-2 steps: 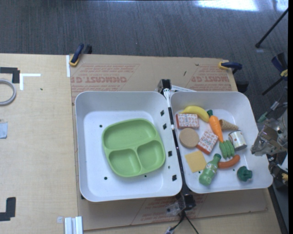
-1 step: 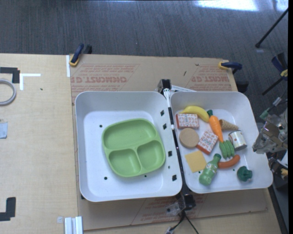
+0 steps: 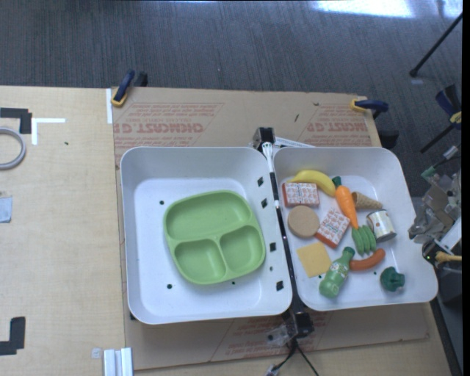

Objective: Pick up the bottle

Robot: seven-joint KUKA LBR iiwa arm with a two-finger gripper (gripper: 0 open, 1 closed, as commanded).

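Bright, even overhead light fills the scene. The two shallow white plastic bins (image 3: 139,242) are nearly washed out, with soft shadows along their inner walls. A pale glare streaks the dark grey carpeted floor (image 3: 360,7) at the top (likely a ceiling lamp's reflection). Detail is soft throughout; small items look slightly blurred.

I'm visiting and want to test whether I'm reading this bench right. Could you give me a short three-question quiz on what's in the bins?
1. True or false: the green bottle stands upright inside the green divided plate.
2. Which thing lies closest to the bottle's cap? A) the banana B) the sausage C) the ice cream cone
3. Fill in: the gripper sits past the ____ edge of the right bin.

Key: 1 false, it lies tilted in the right bin. 2 B. 3 right.
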